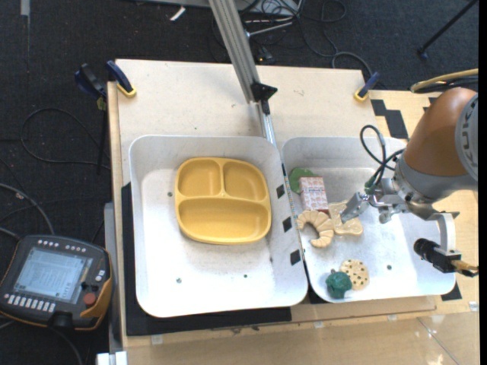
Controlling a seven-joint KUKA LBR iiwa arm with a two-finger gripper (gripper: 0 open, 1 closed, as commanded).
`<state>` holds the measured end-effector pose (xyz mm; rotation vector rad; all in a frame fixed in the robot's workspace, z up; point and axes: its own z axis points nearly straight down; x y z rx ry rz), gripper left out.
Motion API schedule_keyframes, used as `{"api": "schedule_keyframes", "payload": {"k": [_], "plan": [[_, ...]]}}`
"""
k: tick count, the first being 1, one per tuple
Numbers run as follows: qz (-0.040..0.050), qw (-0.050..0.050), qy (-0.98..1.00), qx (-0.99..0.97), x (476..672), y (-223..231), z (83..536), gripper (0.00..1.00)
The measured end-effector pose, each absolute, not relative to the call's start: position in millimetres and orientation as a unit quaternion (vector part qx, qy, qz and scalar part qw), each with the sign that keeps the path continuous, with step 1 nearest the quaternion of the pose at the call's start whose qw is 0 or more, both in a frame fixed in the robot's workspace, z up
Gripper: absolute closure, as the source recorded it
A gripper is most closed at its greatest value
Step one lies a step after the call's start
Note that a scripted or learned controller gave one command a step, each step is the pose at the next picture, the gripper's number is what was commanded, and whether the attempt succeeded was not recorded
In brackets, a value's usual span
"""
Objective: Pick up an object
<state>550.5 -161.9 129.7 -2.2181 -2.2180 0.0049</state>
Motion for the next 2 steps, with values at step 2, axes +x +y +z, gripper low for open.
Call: {"api": "schedule_keyframes", "payload": {"k": [2], "plan": [[-0.0014,-0.003,-0.707,-0.707,548.2,-167,203,1.0]]}}
